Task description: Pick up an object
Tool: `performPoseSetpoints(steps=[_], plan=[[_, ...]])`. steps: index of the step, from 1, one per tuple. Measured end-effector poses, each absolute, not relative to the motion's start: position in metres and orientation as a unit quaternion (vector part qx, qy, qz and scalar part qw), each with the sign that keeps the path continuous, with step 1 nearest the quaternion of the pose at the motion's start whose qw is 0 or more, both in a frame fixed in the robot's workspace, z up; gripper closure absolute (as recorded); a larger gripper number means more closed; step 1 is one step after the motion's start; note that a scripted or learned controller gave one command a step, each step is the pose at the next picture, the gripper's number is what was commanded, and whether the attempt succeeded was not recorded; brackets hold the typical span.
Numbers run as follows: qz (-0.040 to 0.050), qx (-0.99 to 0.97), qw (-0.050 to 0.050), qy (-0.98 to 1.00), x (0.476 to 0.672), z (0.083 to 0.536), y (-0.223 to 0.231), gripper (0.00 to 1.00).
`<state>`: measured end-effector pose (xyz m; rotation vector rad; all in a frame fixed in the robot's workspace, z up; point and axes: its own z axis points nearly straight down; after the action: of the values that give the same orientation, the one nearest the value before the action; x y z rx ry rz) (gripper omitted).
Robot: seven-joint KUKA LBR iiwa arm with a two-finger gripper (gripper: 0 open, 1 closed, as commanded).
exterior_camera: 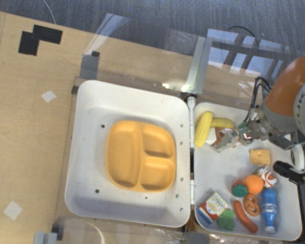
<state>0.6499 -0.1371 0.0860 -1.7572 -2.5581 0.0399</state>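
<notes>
The right bin holds several toy foods. A yellow corn cob and a banana lie at its back left. A tan block lies mid-bin, and an orange ball, a blue bottle, a sausage, green pieces and a small carton sit toward the front. My gripper hangs low in the bin's back part, just right of the corn and below the banana. A small whitish piece sits against it.
The left bin bears a yellow divided tray in its middle. A metal divider separates the bins. The grey arm with its orange band crosses the right bin's back right corner. Black marks lie on the bench at the far left.
</notes>
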Motion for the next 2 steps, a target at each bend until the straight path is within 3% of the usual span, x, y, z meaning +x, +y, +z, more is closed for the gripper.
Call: performPoseSetpoints(steps=[1,2], plan=[[-0.0018,-0.498,-0.008,-0.867,0.630,0.091,-0.100,0.00],[0.0042,-0.499,0.017,-0.867,0.655,0.087,-0.113,0.00]])
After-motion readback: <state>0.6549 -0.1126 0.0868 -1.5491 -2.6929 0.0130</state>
